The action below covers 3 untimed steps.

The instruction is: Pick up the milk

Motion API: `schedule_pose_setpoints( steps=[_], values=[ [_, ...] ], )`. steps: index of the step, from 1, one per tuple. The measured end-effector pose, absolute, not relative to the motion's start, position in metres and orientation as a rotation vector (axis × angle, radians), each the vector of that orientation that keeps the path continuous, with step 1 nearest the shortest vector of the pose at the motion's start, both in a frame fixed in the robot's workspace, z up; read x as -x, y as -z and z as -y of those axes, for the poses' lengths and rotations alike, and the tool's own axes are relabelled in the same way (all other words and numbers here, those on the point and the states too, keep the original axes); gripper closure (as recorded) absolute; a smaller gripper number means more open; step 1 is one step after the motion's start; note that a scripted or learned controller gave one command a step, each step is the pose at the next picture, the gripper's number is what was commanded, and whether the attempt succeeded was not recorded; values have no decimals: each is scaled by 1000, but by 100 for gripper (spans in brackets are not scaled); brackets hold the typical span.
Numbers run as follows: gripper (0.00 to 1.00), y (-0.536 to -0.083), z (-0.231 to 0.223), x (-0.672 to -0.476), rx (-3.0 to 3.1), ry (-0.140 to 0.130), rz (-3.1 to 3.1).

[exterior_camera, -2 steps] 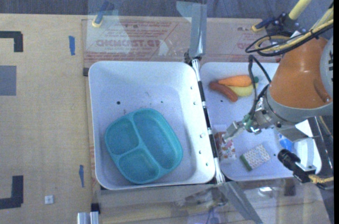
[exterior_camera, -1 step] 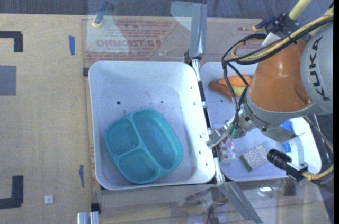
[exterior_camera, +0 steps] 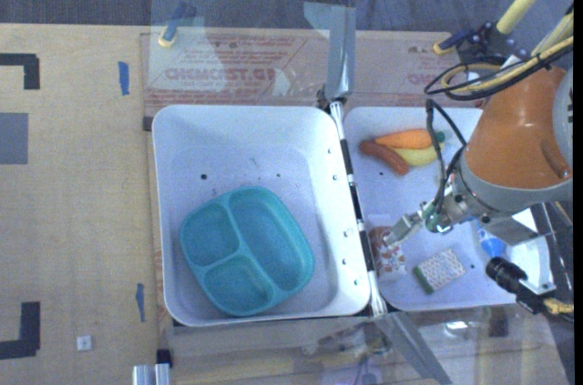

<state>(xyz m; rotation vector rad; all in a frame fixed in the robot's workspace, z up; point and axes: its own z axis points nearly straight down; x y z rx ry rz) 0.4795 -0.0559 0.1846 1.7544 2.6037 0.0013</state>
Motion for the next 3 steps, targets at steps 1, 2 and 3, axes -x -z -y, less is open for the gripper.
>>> schedule_pose_setpoints(
  steps=[1, 2, 3],
  values=[
    [0, -185, -1, -480, -1324, -2, -2849],
    [0, -185, 75, -480, -1494, -2, -2760],
    [0, -185, 10, -480, -1163, -2, -2918]
  ],
)
